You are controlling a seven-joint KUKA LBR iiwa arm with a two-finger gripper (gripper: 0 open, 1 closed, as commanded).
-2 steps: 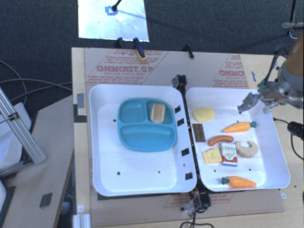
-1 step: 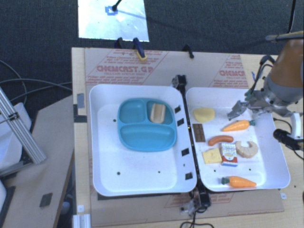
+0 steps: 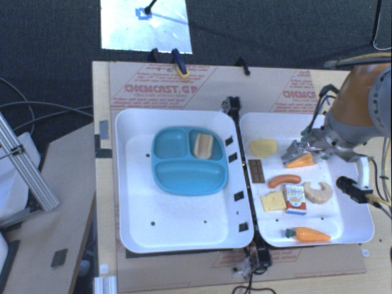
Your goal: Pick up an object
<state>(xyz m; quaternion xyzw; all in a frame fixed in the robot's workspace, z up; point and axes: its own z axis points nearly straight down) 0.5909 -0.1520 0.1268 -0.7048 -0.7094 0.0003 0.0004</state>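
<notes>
Right now the gripper [image 3: 298, 150] pinches one orange wedge [image 3: 301, 161] in the right bin [image 3: 355, 225] — beside two carrots' worth of orange: one carrot [image 3: 308, 234], one sausage [image 3: 284, 180].

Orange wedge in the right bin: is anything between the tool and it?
Nothing visible. The tool is right at the orange wedge, at its upper-left end. The yellow slice lies apart to the wedge's left, the sausage below; neither lies between them.
</notes>
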